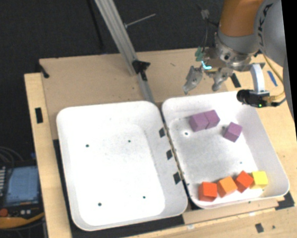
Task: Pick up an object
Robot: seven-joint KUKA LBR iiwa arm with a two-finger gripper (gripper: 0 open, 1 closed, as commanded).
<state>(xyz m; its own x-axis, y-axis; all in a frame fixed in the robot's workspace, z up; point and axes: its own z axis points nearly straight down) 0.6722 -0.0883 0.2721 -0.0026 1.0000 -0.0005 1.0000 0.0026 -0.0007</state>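
Looming at the upper right of the frame, the grey arm (pixel 250 8) is hanging its gripper (pixel 204 80) just above the right bin's (pixel 272 152) top rim, fingers spread and holding nothing. Beside it, the left bin (pixel 113 162) is sitting on the wooden surface (pixel 91 82). Two purple blocks (pixel 203 120) are lying touching near the top of the right bin, and a lone purple block (pixel 232 131) is resting apart, lower right of them. I judge that single block the cleanest target, with room around it for the fingers. Orange blocks (pixel 225 186) and a yellow block (pixel 259 178) are crowding the bottom wall, leaving little clearance.
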